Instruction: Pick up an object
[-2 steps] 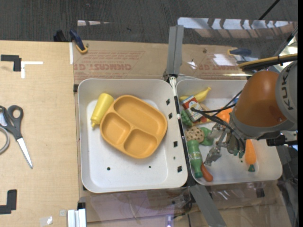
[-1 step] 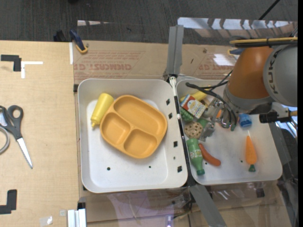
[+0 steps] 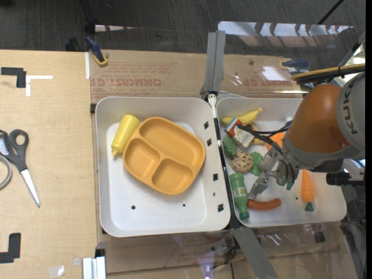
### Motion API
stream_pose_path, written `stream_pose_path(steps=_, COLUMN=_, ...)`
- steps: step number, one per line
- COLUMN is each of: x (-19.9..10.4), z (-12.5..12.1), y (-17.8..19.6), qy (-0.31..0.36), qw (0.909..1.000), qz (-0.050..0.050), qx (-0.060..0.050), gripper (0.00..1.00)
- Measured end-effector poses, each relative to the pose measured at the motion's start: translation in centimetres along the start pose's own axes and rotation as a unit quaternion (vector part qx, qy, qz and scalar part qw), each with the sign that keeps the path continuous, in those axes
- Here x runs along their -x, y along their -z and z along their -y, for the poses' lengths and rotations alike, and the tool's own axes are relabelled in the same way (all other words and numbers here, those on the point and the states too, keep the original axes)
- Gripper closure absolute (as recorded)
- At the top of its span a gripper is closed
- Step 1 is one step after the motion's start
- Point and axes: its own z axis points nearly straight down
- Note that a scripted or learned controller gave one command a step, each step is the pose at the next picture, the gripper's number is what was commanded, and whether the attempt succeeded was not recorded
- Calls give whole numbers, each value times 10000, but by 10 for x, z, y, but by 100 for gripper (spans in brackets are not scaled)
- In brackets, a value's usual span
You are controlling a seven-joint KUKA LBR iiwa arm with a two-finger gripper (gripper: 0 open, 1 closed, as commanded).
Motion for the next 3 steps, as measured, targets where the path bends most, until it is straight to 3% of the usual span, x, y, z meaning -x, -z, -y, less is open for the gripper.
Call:
stream_pose_path(steps=1, x=55, z=-36, y=2, qy=-311, qw=9995, qz=39, qx=-3, gripper=0)
stream_pose_path(steps=2, x=-19, z=25, y=-1, qy=275, qw=9996, qz=-10, qx=3, gripper=0)
stream_pose_path(steps=3, x=-34, z=18, y=-1, qy=145, qw=9999, qz=-12, qx=3, gripper=0)
